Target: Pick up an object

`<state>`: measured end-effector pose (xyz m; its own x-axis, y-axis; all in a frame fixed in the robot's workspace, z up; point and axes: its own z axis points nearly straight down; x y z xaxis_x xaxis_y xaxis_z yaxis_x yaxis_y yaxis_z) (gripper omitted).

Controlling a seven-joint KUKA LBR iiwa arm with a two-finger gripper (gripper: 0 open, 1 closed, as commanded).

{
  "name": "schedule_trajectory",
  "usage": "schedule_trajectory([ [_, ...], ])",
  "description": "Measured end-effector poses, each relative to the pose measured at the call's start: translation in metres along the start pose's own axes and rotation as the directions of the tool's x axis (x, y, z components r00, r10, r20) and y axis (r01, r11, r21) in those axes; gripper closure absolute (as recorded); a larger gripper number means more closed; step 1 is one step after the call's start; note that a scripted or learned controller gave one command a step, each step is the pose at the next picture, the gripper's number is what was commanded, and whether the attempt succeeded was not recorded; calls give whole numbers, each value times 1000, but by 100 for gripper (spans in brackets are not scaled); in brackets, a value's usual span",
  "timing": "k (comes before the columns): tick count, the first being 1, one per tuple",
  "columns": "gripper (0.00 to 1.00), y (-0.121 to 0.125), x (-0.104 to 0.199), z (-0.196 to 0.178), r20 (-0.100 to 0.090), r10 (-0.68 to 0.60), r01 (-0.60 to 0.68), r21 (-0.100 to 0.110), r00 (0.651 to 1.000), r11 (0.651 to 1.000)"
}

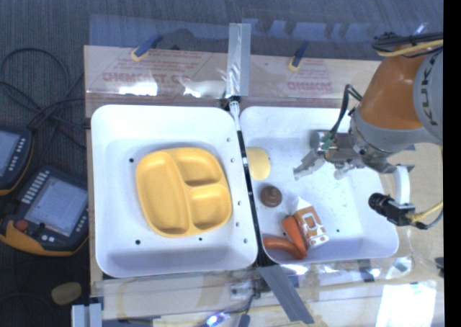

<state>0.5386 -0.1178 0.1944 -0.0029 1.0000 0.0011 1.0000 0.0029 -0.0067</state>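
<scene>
Objects for the pick sat in the right bin, bunched toward its left and lower-left: a pale yellow round piece hard against the divider wall, a small brown ball just below it, a white-and-orange carton tilted near the bottom edge, touching an orange carrot-like piece that lay along the bottom wall. Upper and right parts of that bin floor were bare, so there was open room there.

Gripper hovered over the upper middle of the right bin, fingers spread apart, nothing between them. It was well apart from the carton and near, but not touching, the yellow piece. How high it sat above the floor was hard to judge from this slant.

Left bin held a yellow divided tray, roughly centred, with white floor showing on all sides.

Bins rested on a wooden bench with clear plastic sheeting along the top. Grey carpet lay around it; two pendant controllers and black cables sat at the left of the frame.
</scene>
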Motion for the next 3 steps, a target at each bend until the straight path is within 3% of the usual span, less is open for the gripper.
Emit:
schedule_trajectory([
  [1, 0, -50, 10, 106, 6, -293, 293, -14, 956, 956],
  [2, 100, -48, 10, 99, 4, -293, 293, -15, 956, 956],
  [3, 100, -7, 74, 14, 1, -336, 336, 0, 942, 942],
])
